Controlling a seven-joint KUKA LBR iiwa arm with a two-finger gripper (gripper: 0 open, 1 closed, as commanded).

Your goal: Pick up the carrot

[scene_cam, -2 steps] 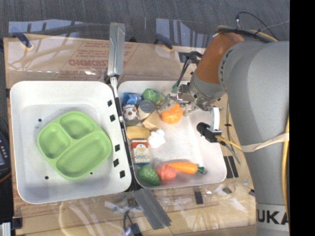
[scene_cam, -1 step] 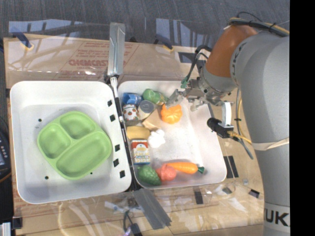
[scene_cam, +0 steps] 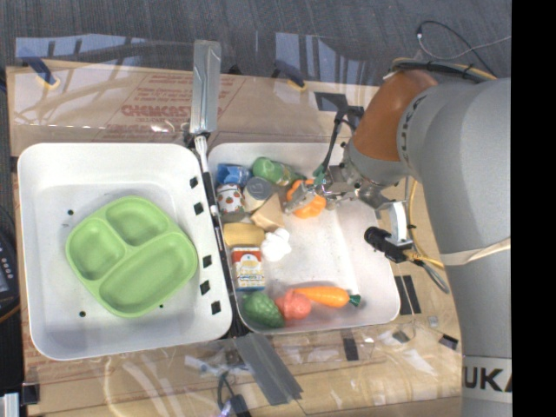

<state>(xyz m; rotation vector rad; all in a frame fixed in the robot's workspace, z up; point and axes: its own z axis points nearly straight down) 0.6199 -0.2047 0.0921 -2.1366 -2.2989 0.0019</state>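
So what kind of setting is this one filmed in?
Probably a robot lab bench for pick trials: two white bins taped to cardboard, toy food such as a carrot piled in the right one, a green divided plate in the left, and the arm reaching in.

Surface [scene_cam: 113,102]: cardboard-lined under clear film, bearing two white bins side by side, left bin [scene_cam: 39,233], right bin [scene_cam: 369,276], touching.

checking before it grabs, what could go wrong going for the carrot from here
The gripper sits over an orange item at the right bin's far end, while the carrot lies by the near wall, so it may grab the wrong thing. The carrot touches a red toy, which could get pinched or dragged along.
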